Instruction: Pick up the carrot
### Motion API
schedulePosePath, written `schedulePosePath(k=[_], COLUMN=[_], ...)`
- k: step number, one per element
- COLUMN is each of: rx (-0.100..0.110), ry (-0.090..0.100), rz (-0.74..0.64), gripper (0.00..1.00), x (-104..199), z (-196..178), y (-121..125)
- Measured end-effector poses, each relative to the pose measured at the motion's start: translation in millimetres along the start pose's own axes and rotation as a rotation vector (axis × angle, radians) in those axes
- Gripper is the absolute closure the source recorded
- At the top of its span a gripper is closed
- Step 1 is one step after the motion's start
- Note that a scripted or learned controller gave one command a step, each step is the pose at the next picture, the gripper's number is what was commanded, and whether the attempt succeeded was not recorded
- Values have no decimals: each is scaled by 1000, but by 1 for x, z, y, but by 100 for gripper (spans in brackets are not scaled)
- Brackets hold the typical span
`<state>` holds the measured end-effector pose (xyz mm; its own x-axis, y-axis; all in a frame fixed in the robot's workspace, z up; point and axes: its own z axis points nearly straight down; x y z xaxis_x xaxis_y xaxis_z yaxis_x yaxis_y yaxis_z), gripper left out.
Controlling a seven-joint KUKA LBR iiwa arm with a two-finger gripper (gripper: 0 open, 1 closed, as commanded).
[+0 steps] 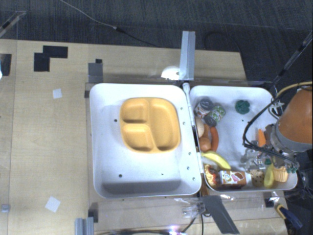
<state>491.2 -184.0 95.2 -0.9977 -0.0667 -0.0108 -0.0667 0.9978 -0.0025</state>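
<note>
Carrot (261, 137) showed as a short orange piece in the right bin (230, 93), towards that bin's right side, tucked against the arm (297, 121) with part of it hidden behind the wrist and a black cable (250, 126). The gripper (255, 161) hung just below the carrot, low over the bin's near right corner. Wiring and metal parts cluttered it, so whether it was open or closed, or had hold of anything, could not be told.

Around the gripper the near edge was crowded: a yellow fruit (268, 176) and a small ribbed cup (280, 173) sat to its right against the front wall, a labelled bottle (229, 178) lay along that wall to its left, and a banana (217, 159) rested just above the bottle. Along the left wall stood a reddish sausage (213, 138), a can (204, 105) and a mottled green piece (216, 113). A dark green lump (242, 106) sat alone near the far wall. The middle of the bin's floor, between sausage and carrot, lay open.

The left bin (105, 146) held a yellow tray (149, 124), with bare white floor on every side of it.
</note>
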Motion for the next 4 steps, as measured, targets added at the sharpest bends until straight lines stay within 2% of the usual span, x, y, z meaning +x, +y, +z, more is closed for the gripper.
schedulePosePath(k=[1,2,3,4], rx=[0,2,-1,1], ry=[-2,-8,-5,-6], rz=[227,168,220,61], gripper=[100,100,100,100], x=[-49,-57,-63,-49], z=[-93,5,-91,5], y=[31,-5,45,4])
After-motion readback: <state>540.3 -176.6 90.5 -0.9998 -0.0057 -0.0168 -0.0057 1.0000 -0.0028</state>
